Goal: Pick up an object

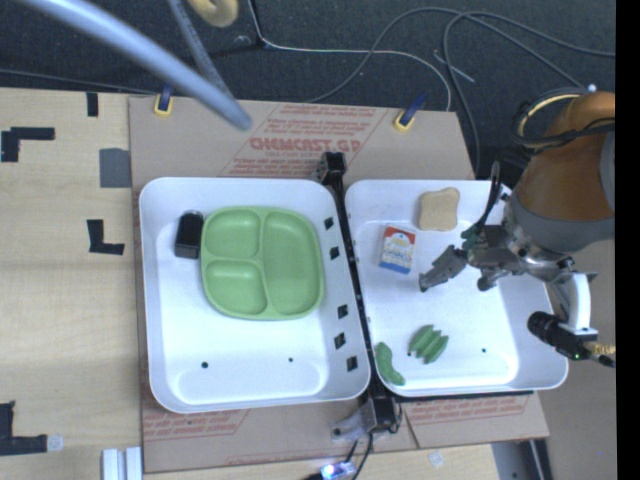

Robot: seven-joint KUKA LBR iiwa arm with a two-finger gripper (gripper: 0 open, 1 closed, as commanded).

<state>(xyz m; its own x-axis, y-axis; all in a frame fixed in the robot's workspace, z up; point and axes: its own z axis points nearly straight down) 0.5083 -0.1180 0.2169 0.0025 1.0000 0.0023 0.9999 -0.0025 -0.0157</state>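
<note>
Nearest the lower edge, in the right bin [455, 373]: a small glossy green pod-shaped piece [388, 364] against the front-left corner, and just beside it a ridged green pea pod [428, 344], matte, lying flat on smooth white plastic. In the left bin [160, 298]: a pale green divided plate [264, 263], rounded-square, three shallow compartments, slight sheen; touching its left rim, a small black boxy block [189, 234]. Further back in the right bin: a small carton [397, 249], white with a red top and blue print, lying flat; behind it a tan, rough-edged slice like bread [438, 208] near the back wall. Hovering over the right bin's right half: the gripper [462, 268], dark metal, fingers spread apart, one tip reaching toward the carton yet apart from it, nothing between them. Beneath both bins: flat brown cardboard [300, 133] with red lettering, on a pale wooden bench [60, 298].
</note>
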